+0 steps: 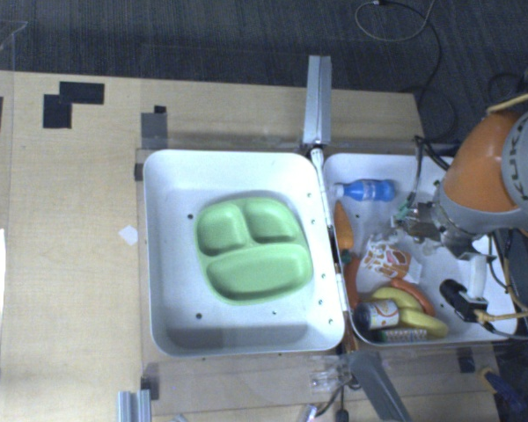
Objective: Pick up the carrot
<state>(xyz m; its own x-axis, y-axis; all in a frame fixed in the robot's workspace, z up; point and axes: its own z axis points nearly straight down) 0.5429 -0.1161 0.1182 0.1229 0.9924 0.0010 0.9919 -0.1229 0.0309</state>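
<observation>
Camera view: the carrot (343, 226) is seen against the right bin's (429, 337) left wall. The end effector (415, 222) is hovering nearby; its state cannot be told. Approach and descent are judged next.

A wooden bench (70, 262) bears two white bins (167, 262) side by side.

The arm (502, 183) has a rounded orange band next to a smooth grey housing. Below the band, the wrist narrows into grey and dark metal parts with small fittings. Thin black cables run beside it, and 1 pale yellowish cable arcs over the orange section.
</observation>
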